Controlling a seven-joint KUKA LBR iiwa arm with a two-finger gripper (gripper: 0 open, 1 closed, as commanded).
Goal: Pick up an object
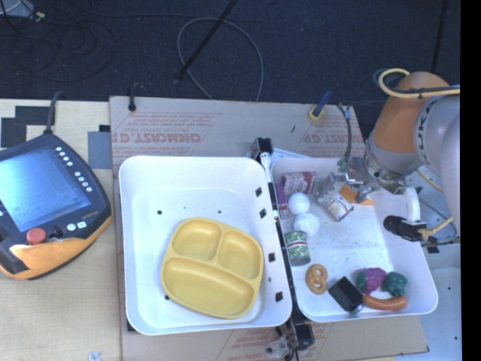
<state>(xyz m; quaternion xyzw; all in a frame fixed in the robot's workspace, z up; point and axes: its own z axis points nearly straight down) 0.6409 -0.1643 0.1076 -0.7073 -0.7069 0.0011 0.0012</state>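
At the near edge of the right bin [430,295] lie a black block [346,293] and an orange-red sausage-shaped piece [385,302]. Just behind the sausage piece sit a purple bunch of toy grapes [370,279] and a green lump [395,282], side by side. A pretzel [316,278] rests just left of the black block. Farther back, along the bin's left wall, a small green-labelled can [297,247] stands near two white balls [303,212], and a dark pink packet [297,183] lies behind them at the far end.

The gripper [344,186] is at the far part of this right bin, on the grey arm [443,145] that comes in from the right below its orange band [402,126]. Whether the gripper is open or closed cannot be told. A small silvery thing [335,206] lies right beneath it, with an orange scrap [350,195] beside it; contact cannot be made out. The white balls and the packet crowd in close on its left, while the floor of the bin to the right of the can is bare.

The left bin [143,194] holds a yellow divided plate [213,265]. Both bins sit on a sheet of cardboard [188,126], and a teach pendant [45,201] lies well apart on the bench to the left.
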